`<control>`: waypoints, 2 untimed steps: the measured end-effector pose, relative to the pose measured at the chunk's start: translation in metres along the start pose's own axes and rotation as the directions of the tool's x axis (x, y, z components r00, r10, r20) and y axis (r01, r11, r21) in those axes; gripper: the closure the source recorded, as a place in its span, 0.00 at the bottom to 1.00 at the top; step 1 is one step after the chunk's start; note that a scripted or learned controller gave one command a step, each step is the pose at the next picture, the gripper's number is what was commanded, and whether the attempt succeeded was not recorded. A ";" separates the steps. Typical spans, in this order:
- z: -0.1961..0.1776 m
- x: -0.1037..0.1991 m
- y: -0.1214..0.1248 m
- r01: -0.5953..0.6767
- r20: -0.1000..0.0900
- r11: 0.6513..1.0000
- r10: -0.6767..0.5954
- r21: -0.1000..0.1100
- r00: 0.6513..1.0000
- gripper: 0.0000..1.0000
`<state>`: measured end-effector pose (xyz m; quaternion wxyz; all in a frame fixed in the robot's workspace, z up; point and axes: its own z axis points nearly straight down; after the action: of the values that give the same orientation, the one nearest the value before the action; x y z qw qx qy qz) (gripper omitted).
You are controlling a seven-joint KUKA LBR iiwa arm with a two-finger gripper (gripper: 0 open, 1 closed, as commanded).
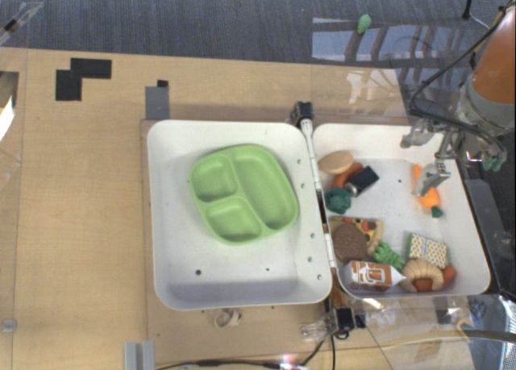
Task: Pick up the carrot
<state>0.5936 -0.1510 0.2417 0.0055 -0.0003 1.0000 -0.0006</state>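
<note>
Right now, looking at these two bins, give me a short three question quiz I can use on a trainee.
1. True or false: the green divided plate lies in the left bin.
2. Which bin holds the carrot? A. left B. right
3. Fill in: the gripper is beside the carrot, near the right bin's ____ wall.

Key: 1 true; 2 B; 3 right.

1. The arm (492, 78) runs off the right edge.
2. The gripper (435, 176) covers part of the carrot (428, 194); its finger position is unclear.
3. Small toys overlap in the right bin (476, 235).
</note>
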 end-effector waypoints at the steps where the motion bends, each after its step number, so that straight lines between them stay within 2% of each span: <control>1: 0.084 -0.034 -0.043 0.202 -0.004 0.979 -0.202 -0.002 0.979 0.00; 2: 0.149 -0.080 -0.057 0.568 0.009 0.823 -0.568 0.011 0.823 0.00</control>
<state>0.6750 -0.2077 0.0941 0.0110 -0.2980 0.9545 -0.0061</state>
